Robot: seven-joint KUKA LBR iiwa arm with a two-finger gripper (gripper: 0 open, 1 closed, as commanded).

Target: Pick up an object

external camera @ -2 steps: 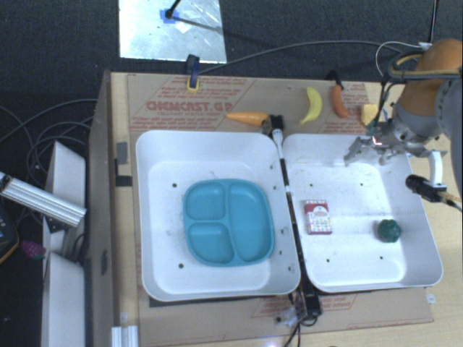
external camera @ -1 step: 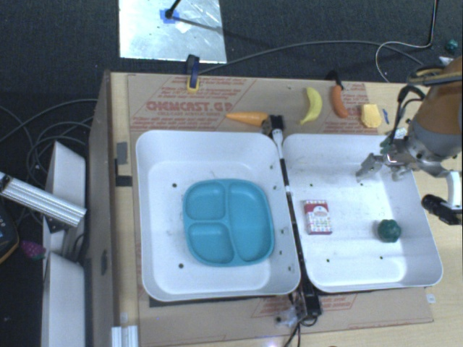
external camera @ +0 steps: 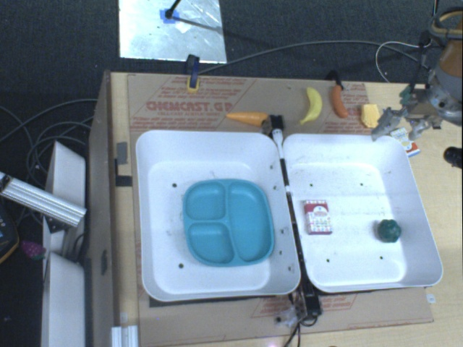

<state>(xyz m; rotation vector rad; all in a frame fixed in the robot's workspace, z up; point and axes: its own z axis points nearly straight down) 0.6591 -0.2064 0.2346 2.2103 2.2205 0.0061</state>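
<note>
Two white bins (external camera: 217, 144) – one blue tray (external camera: 228, 221), one card box (external camera: 317, 217), one green ball (external camera: 388, 230).

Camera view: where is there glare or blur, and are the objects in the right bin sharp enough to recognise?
Camera view: bright glare on the metal sheet at the top; the gripper at the right edge looks soft; in the right bin, the red card box and green ball are recognisable, print unreadable.
</note>
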